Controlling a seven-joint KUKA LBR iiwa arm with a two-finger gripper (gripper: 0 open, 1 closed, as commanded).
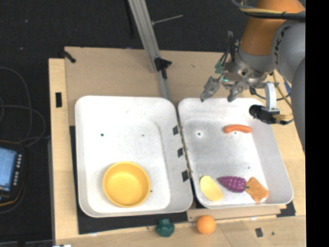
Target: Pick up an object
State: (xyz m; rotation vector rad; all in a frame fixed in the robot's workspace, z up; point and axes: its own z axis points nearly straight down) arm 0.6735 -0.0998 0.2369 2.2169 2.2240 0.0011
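The tool (219, 92) hangs open and empty over the far edge of the right bin (280, 158). Nothing is picked yet. The nearest candidate, an orange sausage (237, 129), lies just below it; descent and grasp remain.

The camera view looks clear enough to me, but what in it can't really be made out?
- Grey arm with orange band: cut off by the camera view's top and right edges.
- Two-finger tool: fingertips too small and blurred to judge their spacing.
- Small teal object on the bench front: too small to identify.
- Dark handheld screen: cut off by the left edge.
- Purple lumpy item in the right white bin: too blurred to name.
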